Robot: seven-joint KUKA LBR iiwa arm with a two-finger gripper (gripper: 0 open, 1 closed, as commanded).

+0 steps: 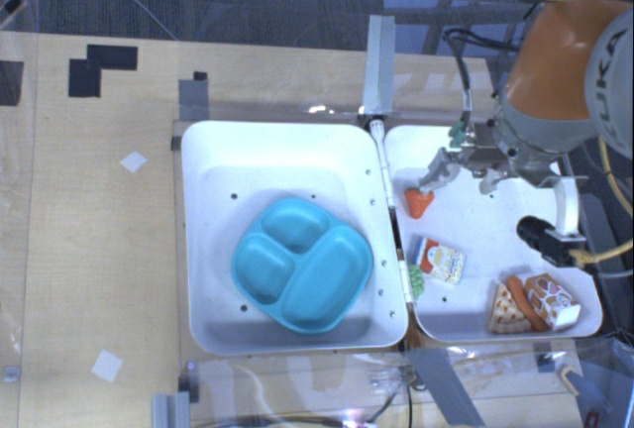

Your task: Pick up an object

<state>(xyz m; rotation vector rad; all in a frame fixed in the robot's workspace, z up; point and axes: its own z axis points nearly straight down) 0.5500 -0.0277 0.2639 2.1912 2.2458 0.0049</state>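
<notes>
1. Pale wooden bench [89,248] under a dark carpeted floor at the far edge; on it sit two shallow white bins side by side, a left bin [213,159] and a right bin [475,317], sharing a rim down the middle.
2. From where I stand, the grey arm with the orange band [555,59] reaches over the right bin's far corner, and its gripper [433,180] hangs just above a small orange carrot-shaped toy [420,203] lying near the shared rim.
3. One slim finger slants down towards the carrot's top; I cannot tell whether the fingers are apart or together, and nothing is plainly between them.
4. My guess is that the approach is under way and the grasp is not yet made. The carrot looks like the target.
5. Next, I reckon the fingers must straddle the carrot squarely before closing; it is small and tapered, so it could squirt out.
6. The shared rim just beside the carrot leaves little room on that side.
7. Near the middle of the right bin lies a small white carton with red and yellow print [440,263], a green scrap [416,283] beside it by the rim.
8. At the near right corner sits a pizza-slice toy with a printed packet [533,305].
9. A blue divided plastic plate [302,265] rests in the left bin, well apart.
</notes>
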